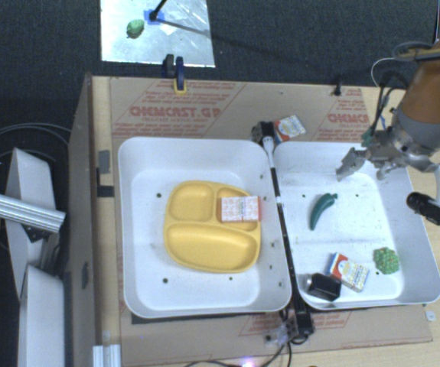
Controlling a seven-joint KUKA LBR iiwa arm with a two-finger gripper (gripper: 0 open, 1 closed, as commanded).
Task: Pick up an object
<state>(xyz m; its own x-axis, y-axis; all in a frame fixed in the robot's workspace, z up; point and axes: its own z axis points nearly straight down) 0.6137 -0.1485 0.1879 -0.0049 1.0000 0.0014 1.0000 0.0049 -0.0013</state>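
Starting at the near edge of the right bin (422, 281): we see a black block (324, 287) at the near-left corner, touching a small red-and-white carton (349, 271) just right of it. A green knobbly ball (386, 260) sits near the carton, toward the bin's right wall. Further in, a green pepper-shaped toy (321, 208) lies tilted near the bin's middle, clear of everything else.

In the left bin (139, 205) we have a yellow divided plate (204, 228), with a small patterned box (239, 209) resting in its far-right compartment.

At the far-right of the right bin the gripper (366, 160) hangs above the floor, fingers spread apart, nothing between them. It's well apart from the pepper, which sits nearer and to the left. The grey wrist and orange band (434, 82) run off to the right.

Beyond the bins, another small carton (289, 127) lies on the cardboard sheet (204, 109) by the far end of the divider.
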